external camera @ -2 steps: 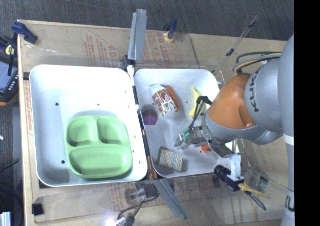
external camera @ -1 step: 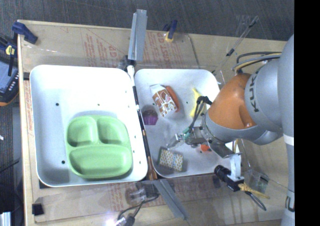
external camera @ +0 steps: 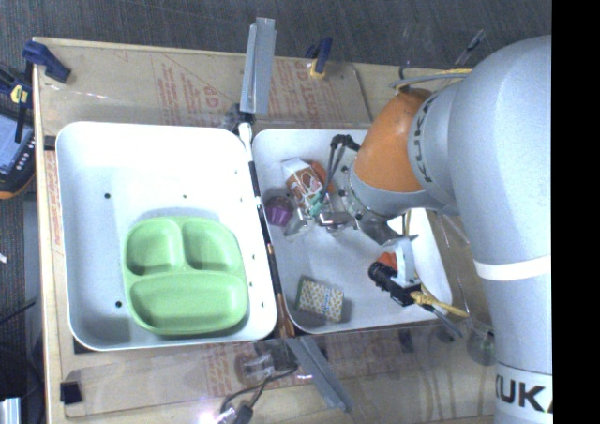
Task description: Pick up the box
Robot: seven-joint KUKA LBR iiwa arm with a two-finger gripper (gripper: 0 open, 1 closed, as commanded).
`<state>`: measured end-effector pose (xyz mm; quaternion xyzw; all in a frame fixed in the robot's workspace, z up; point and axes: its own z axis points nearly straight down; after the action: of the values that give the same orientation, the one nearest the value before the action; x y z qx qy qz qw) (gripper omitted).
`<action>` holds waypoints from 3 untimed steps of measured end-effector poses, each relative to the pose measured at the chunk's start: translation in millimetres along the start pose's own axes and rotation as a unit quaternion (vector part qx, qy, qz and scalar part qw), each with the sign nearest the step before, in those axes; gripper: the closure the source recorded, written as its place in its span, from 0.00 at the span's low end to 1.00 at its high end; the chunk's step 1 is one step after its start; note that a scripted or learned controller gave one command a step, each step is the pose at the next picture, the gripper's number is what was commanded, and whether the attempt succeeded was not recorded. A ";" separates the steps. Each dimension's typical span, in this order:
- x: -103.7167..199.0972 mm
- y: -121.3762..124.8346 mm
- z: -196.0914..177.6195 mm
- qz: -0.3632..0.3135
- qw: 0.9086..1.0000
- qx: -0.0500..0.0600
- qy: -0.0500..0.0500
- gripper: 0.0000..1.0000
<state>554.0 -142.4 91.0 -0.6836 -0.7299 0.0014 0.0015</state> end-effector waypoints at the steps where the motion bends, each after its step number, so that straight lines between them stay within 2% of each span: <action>1: -29.1 73.6 -0.9 0.079 0.997 -0.001 0.001 0.00; 2: -16.2 7.1 -0.4 0.112 0.994 0.000 0.001 0.00; 3: 3.4 61.5 -1.0 0.077 0.997 -0.001 0.001 0.00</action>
<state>615.1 -135.0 91.8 -0.7378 -0.6751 0.0003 0.0014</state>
